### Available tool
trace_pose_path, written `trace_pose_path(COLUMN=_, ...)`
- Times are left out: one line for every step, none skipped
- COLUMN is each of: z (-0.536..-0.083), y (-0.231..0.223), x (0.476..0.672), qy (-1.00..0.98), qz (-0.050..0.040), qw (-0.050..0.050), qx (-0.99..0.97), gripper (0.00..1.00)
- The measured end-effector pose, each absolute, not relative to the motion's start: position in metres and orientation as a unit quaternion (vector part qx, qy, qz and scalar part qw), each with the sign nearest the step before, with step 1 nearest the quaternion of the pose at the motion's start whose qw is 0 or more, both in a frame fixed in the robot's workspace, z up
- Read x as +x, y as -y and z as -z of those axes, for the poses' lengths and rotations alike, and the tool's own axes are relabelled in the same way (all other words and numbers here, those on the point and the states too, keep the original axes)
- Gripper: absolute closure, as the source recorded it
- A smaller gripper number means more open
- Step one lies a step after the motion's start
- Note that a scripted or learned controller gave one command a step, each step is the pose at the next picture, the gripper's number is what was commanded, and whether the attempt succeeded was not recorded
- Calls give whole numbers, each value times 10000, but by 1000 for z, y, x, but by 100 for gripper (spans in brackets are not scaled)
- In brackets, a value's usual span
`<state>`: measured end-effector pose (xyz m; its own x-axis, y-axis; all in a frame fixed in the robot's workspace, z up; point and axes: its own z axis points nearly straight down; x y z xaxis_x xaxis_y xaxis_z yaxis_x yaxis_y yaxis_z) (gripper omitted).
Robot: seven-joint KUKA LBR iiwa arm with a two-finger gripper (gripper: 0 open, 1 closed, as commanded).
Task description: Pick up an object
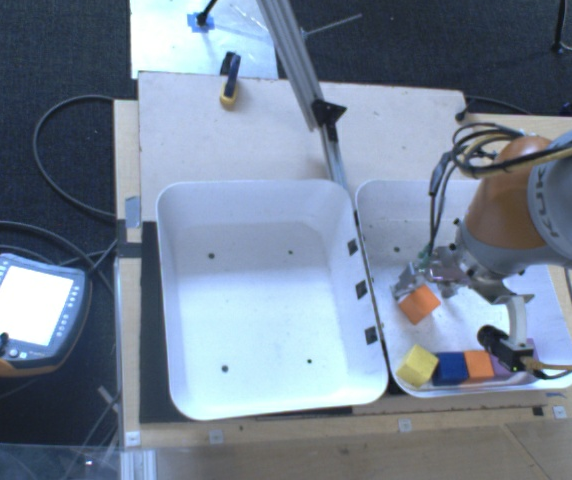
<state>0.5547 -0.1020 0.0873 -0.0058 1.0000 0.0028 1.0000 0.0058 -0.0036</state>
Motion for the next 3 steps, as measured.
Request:
trace_pose_path(z=-90, y=85, x=523, qy=7080, qz=-2, qw=13, qx=-7062, gripper=0)
trace_pose_path(z=-101, y=86, x=526, qy=7082, qz=14, qw=-12, qx=-7060, gripper=100)
trace_pose_path(z=-194, y=-22, x=547, qy=7119, qz=42, qw=-18, qx=-7022, gripper=100)
